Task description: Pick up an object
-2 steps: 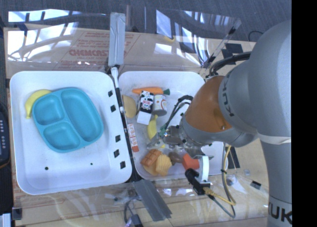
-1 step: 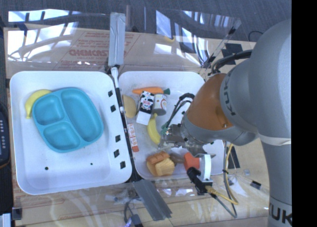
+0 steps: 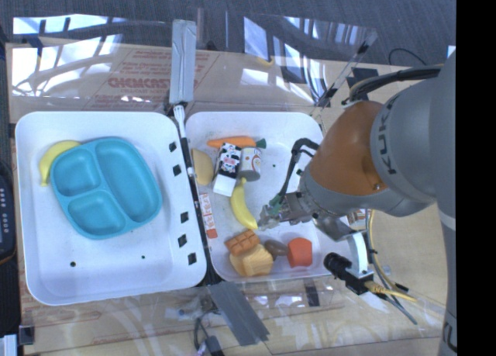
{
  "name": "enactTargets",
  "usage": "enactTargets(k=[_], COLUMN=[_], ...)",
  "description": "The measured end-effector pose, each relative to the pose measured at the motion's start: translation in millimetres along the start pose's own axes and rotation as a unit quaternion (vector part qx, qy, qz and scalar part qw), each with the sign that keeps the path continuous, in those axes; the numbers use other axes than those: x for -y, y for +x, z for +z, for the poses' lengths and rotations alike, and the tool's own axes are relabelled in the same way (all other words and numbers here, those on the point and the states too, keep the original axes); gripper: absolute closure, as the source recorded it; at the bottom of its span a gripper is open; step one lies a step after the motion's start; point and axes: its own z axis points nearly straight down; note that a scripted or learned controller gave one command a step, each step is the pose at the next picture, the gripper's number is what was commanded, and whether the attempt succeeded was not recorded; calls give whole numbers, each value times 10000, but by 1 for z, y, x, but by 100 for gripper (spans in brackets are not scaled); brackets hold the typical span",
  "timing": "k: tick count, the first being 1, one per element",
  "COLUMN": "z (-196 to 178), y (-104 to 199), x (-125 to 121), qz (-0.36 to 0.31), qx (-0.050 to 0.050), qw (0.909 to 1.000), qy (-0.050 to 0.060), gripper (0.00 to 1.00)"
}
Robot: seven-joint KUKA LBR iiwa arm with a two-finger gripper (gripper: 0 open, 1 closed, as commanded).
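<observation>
Yellow banana (image 3: pixel 243 205) sits just left of the tool (image 3: pixel 277 213), red block (image 3: pixel 300 252) right below it; looks like it's hanging low there lining up a grab, can't tell about its grip though

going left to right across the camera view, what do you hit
yellow banana piece → blue divided tray → left bin → right bin's banana → tool → orange-red block → arm's orange band
</observation>
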Motion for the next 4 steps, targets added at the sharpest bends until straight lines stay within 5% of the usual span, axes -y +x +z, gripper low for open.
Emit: enactTargets(k=[1, 2, 3, 4], z=[0, 6, 60, 51], y=[0, -25, 3, 3], x=[0, 4, -57, -56], qz=[0, -552, 592, 574], qx=[2, 1, -3, -9], qw=[10000, 9985, 9982, 9983], qy=[1, 3, 11, 31], gripper=[0, 0, 0, 100])
